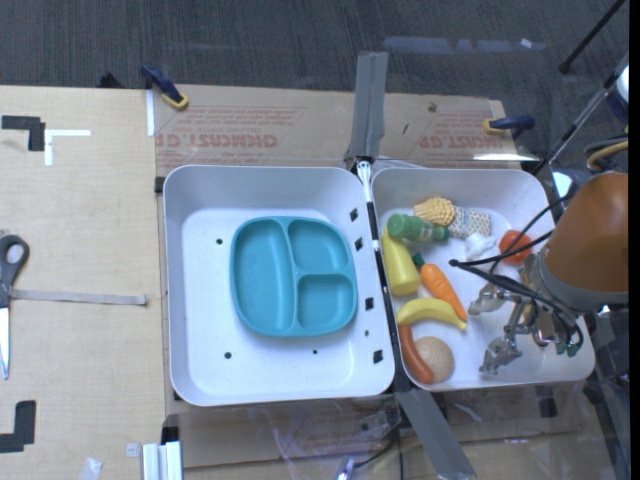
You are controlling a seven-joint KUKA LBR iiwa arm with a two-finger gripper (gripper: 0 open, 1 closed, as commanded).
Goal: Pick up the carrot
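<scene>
1. The hand (505,333) hangs low over the right part of the right bin (520,183), below the arm's orange band (600,233). Its metal fingers are a thin tangle against the white floor, and I cannot tell whether they stand apart or together. Nothing shows between them.

2. The carrot (440,290) lies on the floor of that same bin, left of the hand and apart from it, its green tip pointing up-left and its orange body slanting down-right. It appears not yet grasped.

3. The carrot is crowded, which probably explains why the hand sits off to the side. A yellow piece (400,268) lies just beside its left flank, and the banana (430,311) curves right under its lower end, touching or nearly so.

4. Farther up are a green bottle-like toy (412,229) and a corn cob (436,210); lower down, an egg-shaped item (433,356) rests against a red-orange sausage shape (415,358). A red-orange piece (515,243) sits near the arm.

5. The left bin (190,298) holds a teal divided plate (295,276), well away from the action.

6. My judgement: the hand needs to shift left and line up across the carrot's narrow width, since closing along its slant would likely catch the banana too.
</scene>
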